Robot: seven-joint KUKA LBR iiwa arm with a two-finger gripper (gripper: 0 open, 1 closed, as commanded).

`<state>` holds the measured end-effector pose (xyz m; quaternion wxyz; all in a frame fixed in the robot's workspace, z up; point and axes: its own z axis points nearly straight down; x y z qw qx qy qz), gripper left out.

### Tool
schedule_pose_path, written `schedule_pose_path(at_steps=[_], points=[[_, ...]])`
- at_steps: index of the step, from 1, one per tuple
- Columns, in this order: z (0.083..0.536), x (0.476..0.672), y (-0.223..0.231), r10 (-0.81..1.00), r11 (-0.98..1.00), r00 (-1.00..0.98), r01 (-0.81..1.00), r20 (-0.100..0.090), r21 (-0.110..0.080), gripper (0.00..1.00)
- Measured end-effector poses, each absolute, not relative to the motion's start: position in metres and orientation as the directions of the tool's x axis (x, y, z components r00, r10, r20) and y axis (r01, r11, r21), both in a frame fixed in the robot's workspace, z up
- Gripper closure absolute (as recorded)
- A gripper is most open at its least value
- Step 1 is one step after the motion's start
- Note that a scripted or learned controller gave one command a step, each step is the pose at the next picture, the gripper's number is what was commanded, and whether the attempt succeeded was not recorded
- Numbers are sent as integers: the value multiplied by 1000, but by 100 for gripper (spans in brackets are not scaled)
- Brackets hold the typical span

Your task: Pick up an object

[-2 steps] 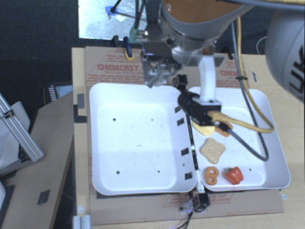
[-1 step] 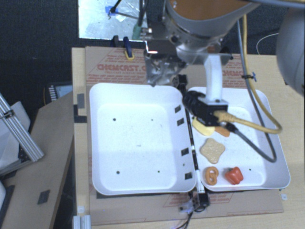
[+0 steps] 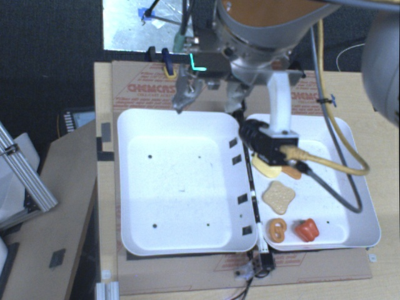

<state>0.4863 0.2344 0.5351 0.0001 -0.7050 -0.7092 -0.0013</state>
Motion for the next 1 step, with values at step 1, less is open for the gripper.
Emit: schedule_pose_path(at_steps=[1], points=[[547, 487, 235, 1000, 9, -9, 1000, 4, 4, 100]])
